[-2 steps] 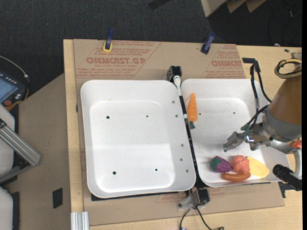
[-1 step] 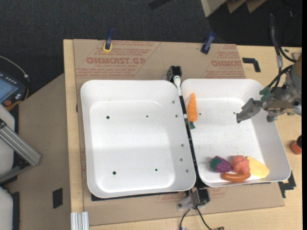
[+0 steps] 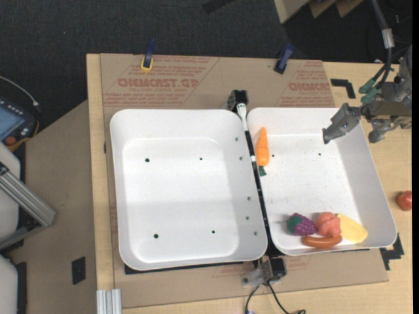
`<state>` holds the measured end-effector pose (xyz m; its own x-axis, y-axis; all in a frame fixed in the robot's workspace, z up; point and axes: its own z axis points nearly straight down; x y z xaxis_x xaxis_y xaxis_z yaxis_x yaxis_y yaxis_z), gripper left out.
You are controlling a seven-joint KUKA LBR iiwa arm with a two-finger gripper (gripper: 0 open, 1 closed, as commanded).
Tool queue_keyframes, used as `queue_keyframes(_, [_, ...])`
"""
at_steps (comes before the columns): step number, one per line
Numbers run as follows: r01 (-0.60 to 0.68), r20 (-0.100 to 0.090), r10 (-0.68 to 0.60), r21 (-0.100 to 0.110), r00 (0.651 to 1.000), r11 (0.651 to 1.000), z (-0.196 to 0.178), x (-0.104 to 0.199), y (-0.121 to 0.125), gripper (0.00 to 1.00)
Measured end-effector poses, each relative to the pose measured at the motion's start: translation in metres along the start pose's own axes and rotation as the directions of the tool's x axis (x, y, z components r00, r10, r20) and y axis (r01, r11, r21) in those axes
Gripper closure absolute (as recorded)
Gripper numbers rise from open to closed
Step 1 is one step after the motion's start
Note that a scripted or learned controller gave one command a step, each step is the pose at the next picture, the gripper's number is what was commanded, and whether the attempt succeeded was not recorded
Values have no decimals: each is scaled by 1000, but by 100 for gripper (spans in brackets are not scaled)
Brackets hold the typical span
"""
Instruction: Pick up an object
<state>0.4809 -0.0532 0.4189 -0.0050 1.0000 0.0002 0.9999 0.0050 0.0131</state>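
Toy food (image 3: pixel 324 229) in right bin (image 3: pixel 366 169)

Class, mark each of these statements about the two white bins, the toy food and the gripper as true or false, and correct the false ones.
1. The toy carrot lies in the right bin, close to its left wall. True.
2. The purple grapes lie in the left bin. False: they lie in the right bin, near its front edge.
3. The gripper holds the carrot. False: the gripper is over the right bin's far right part, apart from the carrot.
4. A red sausage-like piece lies by the grapes at the right bin's front. True.
5. The yellow piece sits at the far rim of the right bin. False: it sits at the front corner.
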Motion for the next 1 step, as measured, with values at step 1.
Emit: queue_keyframes(1, [-3, 0, 3, 1, 1000, 1000, -121, 27, 1, 0])
